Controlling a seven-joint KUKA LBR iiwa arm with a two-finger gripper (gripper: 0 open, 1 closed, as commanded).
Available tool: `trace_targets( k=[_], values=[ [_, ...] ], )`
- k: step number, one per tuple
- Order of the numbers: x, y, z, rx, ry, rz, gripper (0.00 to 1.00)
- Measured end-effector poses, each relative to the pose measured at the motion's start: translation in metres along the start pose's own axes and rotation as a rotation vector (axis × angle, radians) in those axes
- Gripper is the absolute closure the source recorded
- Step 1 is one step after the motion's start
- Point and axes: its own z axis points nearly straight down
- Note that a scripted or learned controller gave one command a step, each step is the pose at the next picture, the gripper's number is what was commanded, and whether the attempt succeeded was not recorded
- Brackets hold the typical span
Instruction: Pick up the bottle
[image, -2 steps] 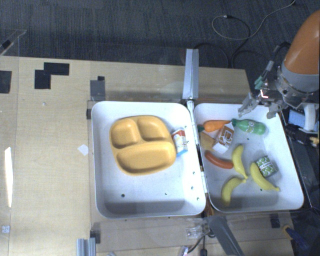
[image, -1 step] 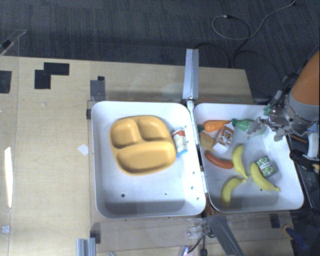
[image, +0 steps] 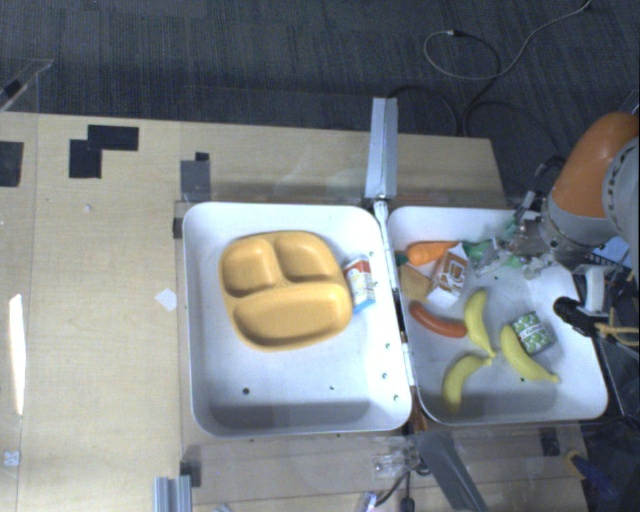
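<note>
**Tight spot for the bottle**

We see the small bottle lying in the left bin, just beside the yellow tray and near the bin's right wall. The claw hangs over the far corner of the right bin, well apart from it; we cannot tell whether it is open or closed. Our worry is that, coming down in that narrow gap, it may strike the tray or the wall. The round bottle may also roll out of a pinch.

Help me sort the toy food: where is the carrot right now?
In the camera view, the carrot lies in the right bin near its far left corner, just beside the brown packet and above the red sausage.
</note>
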Motion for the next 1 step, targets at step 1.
trace_targets(
  k=[1],
  values=[
    [0.0018,0.0033,-0.0138,-0.008,-0.001,-0.006,1.0]
  ],
)
